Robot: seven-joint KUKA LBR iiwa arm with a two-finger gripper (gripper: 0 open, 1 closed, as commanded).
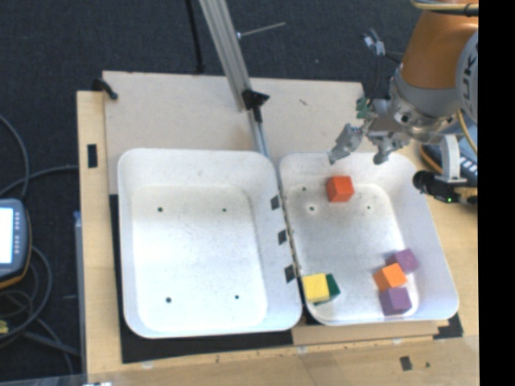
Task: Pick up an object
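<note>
Two shallow white bins sit side by side on the surface (185, 103), a pale wooden board. At the far left edge, off the board, a handheld screen device (12, 240) lies on the dark floor with cables trailing around it. The left bin (137, 175) shows a bare speckled floor with a few small dark dots. Behind it, a slanted aluminium bar (225, 39) rises from a black bracket near where the two bins meet.

The right bin (426, 240) holds the blocks. A yellow block (315, 286) with a green one (332, 285) just behind it rests in the near left corner, close against the dividing edge. An orange-red cube (339, 188) lies alone near the back of that bin, well apart from the others. In the near right corner an orange block (392, 276) is clustered with two purple blocks (396, 299), touching or nearly so.

Above the far rim of the right bin hangs the pincer (359, 153), its two fingers (343, 146) spread apart with nothing between them, up and to the right of the orange-red cube and not touching it. The grey arm with its orange band (438, 39) reaches in from the right.
</note>
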